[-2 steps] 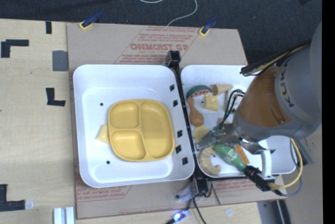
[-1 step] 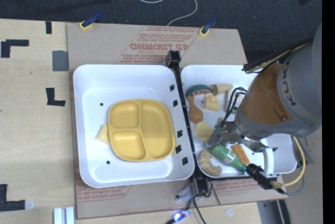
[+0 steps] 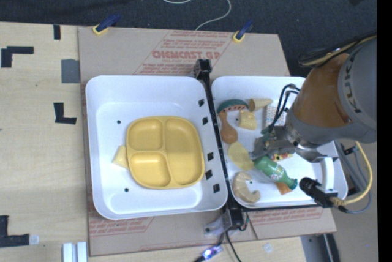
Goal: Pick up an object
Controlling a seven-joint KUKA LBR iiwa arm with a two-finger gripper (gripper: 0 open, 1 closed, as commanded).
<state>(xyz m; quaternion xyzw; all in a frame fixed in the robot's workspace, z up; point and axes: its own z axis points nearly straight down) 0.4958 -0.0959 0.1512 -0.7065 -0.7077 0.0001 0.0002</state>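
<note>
Green bottle (image 3: 275,170) lies on its side in the right bin (image 3: 278,82), among small food items; the hand (image 3: 267,147) hangs just above it, its grip impossible to make out; yellow divided plate (image 3: 165,152) sits in the left bin (image 3: 98,132).

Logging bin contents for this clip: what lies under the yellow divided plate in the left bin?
A pale yellow piece pokes out from under the yellow divided plate at its left edge. How far it extends underneath is covered by the plate.
</note>
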